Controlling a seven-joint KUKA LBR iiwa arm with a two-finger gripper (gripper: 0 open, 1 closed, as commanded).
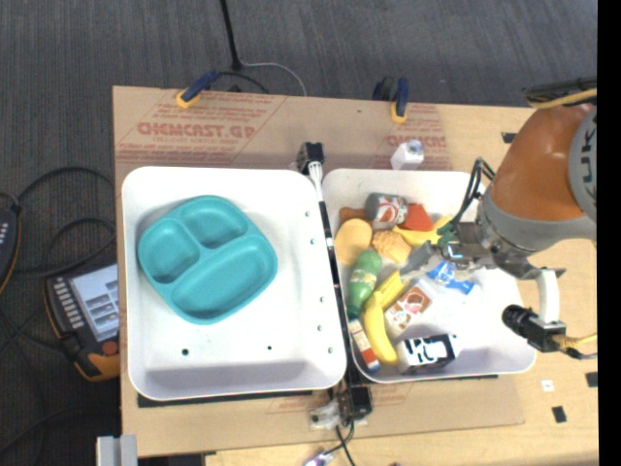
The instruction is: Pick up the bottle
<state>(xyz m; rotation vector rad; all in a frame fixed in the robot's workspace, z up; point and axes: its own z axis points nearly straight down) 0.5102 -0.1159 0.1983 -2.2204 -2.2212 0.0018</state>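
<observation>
A: Bottle (364, 276) loc? 
B: Right bin (505, 357), left part, close to wall shared w/ left bin (155, 357). Green, small, plastic-looking; paler cap end toward bottom of view. Lying among clutter, not upright.

A: Bearing from end effector (439, 252)? 
B: To view's left, slightly lower. Near, not touching. Pastry-like toy (393, 247) and top of banana (380, 314) between the two.

A: Long axis? 
B: Roughly up-down in view, slight tilt. Banana just beside on right, near-parallel; yellow round fruit (353, 233) just above top end.

A: End effector state? 
B: Cannot tell — buried in clutter, blurred by wrist hardware. Nothing seen pinched.

A: Only one arm (543, 178), so no nearer/farther call? 
B: Correct. Reaching in from view's right, orange band over right bin's far side.

A: Other? 
B: Teal divided plate (207, 257) in left bin, well apart. Judgement: approach calls for shift leftward across bin, closing across short axis; banana crowding = risk of wrong grab.
</observation>
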